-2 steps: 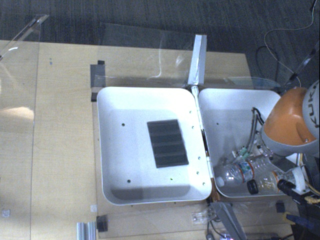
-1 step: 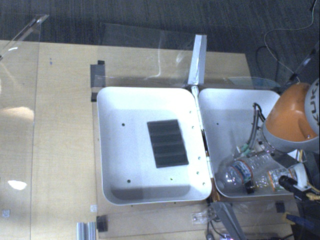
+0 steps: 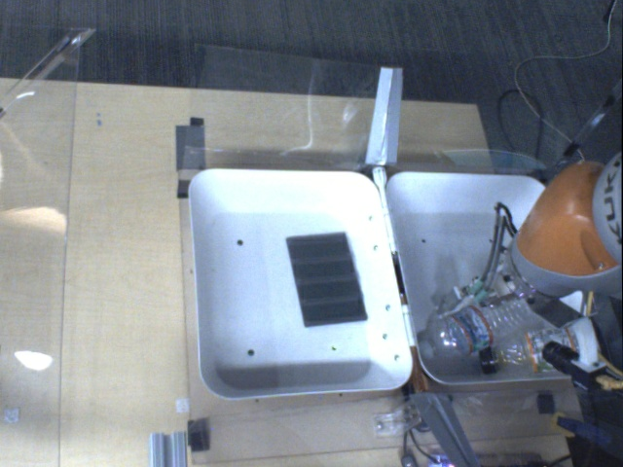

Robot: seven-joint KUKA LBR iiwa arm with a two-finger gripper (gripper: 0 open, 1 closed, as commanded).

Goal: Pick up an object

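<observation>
Dark ribbed pad [image 3: 327, 278] in left bin [image 3: 209, 261], arm [image 3: 565, 232] over right bin [image 3: 428, 232], fingers' state unclear amid clutter [image 3: 487, 329].

Arm [image 3: 584, 227] enters from the right edge of the view, reaching in low and leftward. Orange band sits just above the wrist, bulking large at the right; grey wrist section shows directly beneath it. Black cables run down along the wrist's left side toward the end effector [image 3: 484, 311]. End effector points down and to the left, at the lower right of the view. Its tip is lost in glare and clutter, so finger state could not be read from here.
</observation>
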